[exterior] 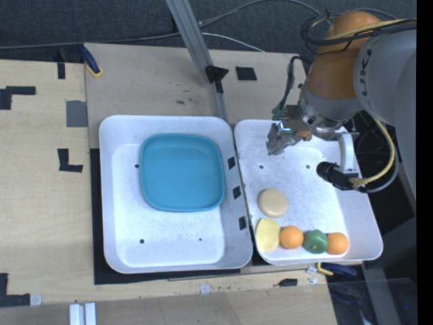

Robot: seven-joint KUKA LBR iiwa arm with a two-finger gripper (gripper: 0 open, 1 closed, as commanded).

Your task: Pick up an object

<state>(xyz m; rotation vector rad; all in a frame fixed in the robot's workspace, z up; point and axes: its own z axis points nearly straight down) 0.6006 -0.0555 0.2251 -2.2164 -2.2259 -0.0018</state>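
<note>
In the right bin (308, 175) several small objects lie along the near side: a beige round piece (272, 202), a yellow piece (267, 235), an orange ball (291, 237), a green piece (314, 241) and a second orange ball (337, 243). My gripper (276, 143) hangs over the far left part of this bin, well above and behind the beige piece, with nothing visible between its fingers. Whether it is open or shut is unclear from this angle.
The left bin (122, 188) holds a blue square plate (181, 171). A slanted metal pole (196, 46) rises behind the bins. A black cable fitting (333, 173) hangs from the wrist over the right bin's right side.
</note>
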